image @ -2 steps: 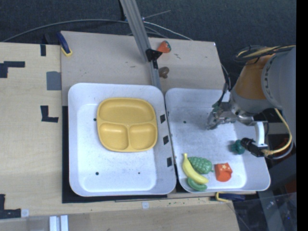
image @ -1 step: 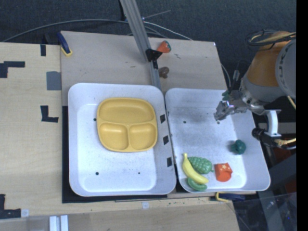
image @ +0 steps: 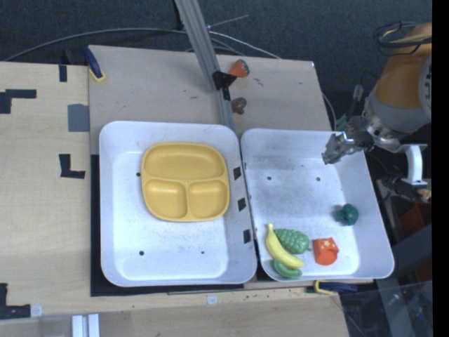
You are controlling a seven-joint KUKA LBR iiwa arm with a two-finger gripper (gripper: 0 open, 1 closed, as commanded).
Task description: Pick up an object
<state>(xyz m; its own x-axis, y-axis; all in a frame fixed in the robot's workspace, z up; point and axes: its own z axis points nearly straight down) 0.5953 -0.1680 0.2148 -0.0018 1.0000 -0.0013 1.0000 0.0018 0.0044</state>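
Note:
Several toy foods lie in the right bin (image: 295, 167): a yellow banana (image: 279, 247) at the front, a bumpy green piece (image: 293, 240) beside it, a smaller green piece (image: 286, 270) under the banana's tip, a red pepper (image: 325, 250) and a dark green round piece (image: 346, 214) near the right wall. My gripper (image: 335, 150) hangs over the right bin's far right corner, well behind all of the toys. Nothing shows between its fingers.
A yellow three-compartment plate (image: 186, 180) sits in the left bin (image: 119, 251). A grey metal pole (image: 203, 37) with a black clamp rises behind the bins, with an orange clip (image: 240, 67) beside it. Bare bin floor lies between the gripper and the toys.

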